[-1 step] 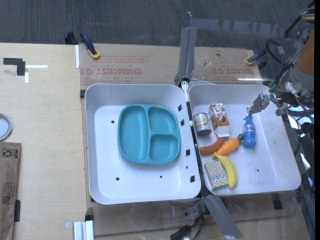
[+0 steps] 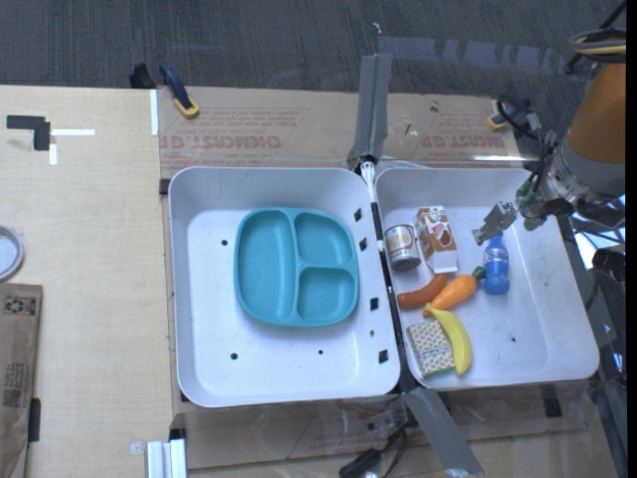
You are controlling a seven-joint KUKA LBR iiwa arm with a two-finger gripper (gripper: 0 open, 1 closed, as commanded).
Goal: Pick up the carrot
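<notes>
Looking down on the bench (image 2: 80, 227), we saw two white bins side by side. The left bin (image 2: 199, 366) held a teal tray (image 2: 297, 267) with three compartments, lying near its middle. The right bin (image 2: 547, 357) held the rest. The carrot (image 2: 456, 290) lay near that bin's middle, tilted, its green end up against a blue bottle (image 2: 496, 267) on its right. Just to its left lay a sausage (image 2: 422, 291), touching or almost touching it. Below the carrot lay a banana (image 2: 454, 337), and beside that, to the left, a speckled sponge (image 2: 428, 348). Above the carrot stood a small carton (image 2: 436, 237), with a can (image 2: 402, 245) just left of it.

The arm (image 2: 602, 127) came in from the right, orange band above the wrist. Its tool (image 2: 495, 221) hung over the right bin's upper right part, just above the bottle and apart from the carrot. We saw nothing between its fingers, but could not tell how wide they stood.
</notes>
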